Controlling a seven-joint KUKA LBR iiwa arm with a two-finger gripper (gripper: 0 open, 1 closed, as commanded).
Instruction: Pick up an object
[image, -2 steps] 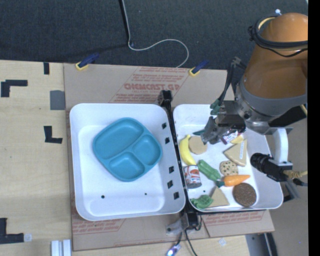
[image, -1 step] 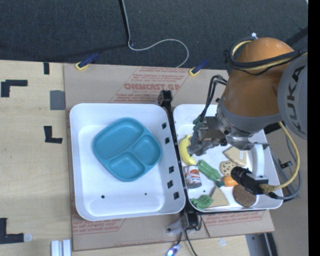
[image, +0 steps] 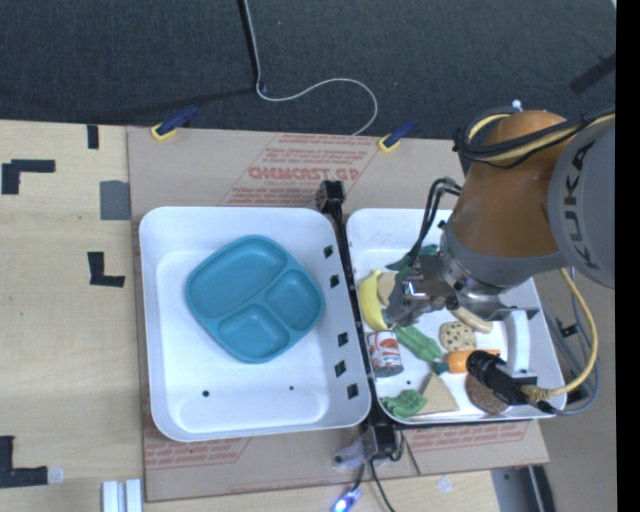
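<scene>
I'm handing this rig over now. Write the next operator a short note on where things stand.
Gripper: low in the right bin, over the banana and the green toy; nothing seen held.
Also in that bin: small can, cookie, leafy green piece.
Left bin: blue divided plate.
Done: nothing picked up yet.
Left: grasp and lift one object.

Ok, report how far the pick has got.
Not done: nothing looks lifted yet. The claw is low in the right bin, over the banana and a green toy. The small can, cookie and blue divided plate lie untouched. Gripping and raising one item is left.
</scene>
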